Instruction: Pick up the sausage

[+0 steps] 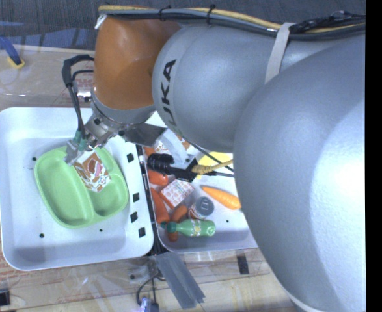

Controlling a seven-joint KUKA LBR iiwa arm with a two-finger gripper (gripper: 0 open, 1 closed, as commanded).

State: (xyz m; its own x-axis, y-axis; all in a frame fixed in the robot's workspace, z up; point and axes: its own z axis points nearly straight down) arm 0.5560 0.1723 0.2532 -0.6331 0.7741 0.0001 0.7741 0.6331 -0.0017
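Observation:
My gripper (pixel 81 147) reaches down over the left bin (pixel 21 239), just above the far edge of a green divided plate (pixel 64 194). Right below its tip is a brown-and-white piece (pixel 94 172), over the plate's middle ridge; whether it is gripped or just lying on the plate is unclear. A reddish-orange sausage-shaped piece (pixel 158 199) lies along the left wall of the right bin (pixel 177 244), partly under the arm's shadow.
The right bin also holds a carrot (pixel 220 197), a green bottle (pixel 192 228), a small grey can (pixel 204 207) and a red-and-white checked packet (pixel 176 190). The big grey arm (pixel 275 142) covers the right bin's far and right parts.

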